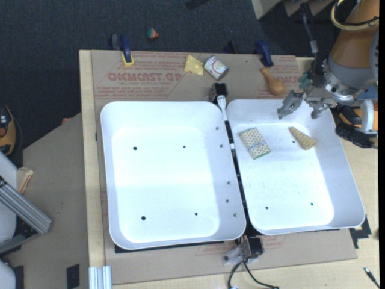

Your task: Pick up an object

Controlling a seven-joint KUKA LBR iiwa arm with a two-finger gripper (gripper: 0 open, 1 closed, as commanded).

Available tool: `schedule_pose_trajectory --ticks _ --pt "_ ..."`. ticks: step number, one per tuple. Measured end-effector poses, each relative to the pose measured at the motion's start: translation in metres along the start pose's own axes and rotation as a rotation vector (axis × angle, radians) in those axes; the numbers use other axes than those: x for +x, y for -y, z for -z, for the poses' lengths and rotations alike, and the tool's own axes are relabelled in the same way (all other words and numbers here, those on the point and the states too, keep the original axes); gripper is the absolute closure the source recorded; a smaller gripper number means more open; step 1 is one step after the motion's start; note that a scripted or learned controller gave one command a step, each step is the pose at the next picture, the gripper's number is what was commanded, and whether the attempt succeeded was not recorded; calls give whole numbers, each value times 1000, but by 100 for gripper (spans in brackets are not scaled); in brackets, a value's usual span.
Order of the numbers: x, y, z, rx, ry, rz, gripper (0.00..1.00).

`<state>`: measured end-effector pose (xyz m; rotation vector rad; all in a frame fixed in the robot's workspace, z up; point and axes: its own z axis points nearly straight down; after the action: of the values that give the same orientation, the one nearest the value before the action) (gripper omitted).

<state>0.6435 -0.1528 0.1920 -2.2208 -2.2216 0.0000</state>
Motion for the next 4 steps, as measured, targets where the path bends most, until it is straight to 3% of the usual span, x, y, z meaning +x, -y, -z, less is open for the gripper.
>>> schedule_pose_trajectory --ticks 1,2,3,4 --pt "0 -1 11 -4 1 1 100" --pt "-77 -12 148 -18 11 -5 100" --pt "27 -14 63 8 -5 8 100" --pt "73 -25 197 -19 2 7 100"
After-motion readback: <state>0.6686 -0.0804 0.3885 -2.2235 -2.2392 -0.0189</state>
